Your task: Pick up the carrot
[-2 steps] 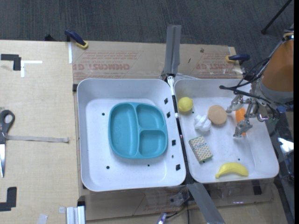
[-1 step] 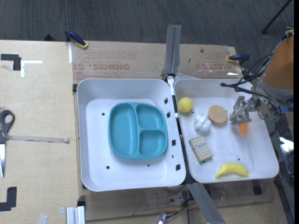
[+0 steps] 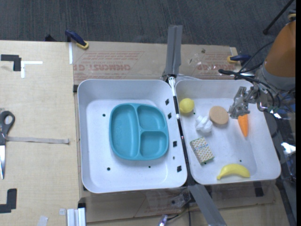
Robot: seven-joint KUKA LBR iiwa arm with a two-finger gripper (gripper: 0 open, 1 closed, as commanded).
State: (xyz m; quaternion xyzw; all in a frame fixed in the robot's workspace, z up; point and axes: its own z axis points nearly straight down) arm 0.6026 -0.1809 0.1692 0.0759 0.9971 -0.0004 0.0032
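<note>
While the grey arm with its orange band reaches in from the right, its two-finger gripper point(image 3: 240, 108) hangs low over the right-hand shallow white plastic bin point(image 3: 263, 171), right at the top end of the small orange carrot point(image 3: 243, 125). From where I stand the metal tips blur into cables and bracket, so I cannot tell whether they are spread or clenched, nor whether they actually touch the carrot; nothing is plainly seen between them.

The carrot lies on the bin floor near the right wall, pointing down toward the near side. Just left of it sits a round tan biscuit-like disc point(image 3: 218, 115), and beside that a small crumpled white lump point(image 3: 202, 123). A yellow lemon-shaped ball point(image 3: 186, 105) rests close to the left wall of that bin. Lower down lie a small patterned rectangular packet point(image 3: 202, 150), tilted, and a yellow plastic banana point(image 3: 233, 171) near the front edge.

The left-hand white bin point(image 3: 89, 140) holds a teal three-compartment plate point(image 3: 139, 132), set about in its middle.

Bare white floor shows below the carrot and between it and the banana. On the pale wooden table point(image 3: 37, 107) to the far left lies a pair of scissors point(image 3: 3, 140).
</note>
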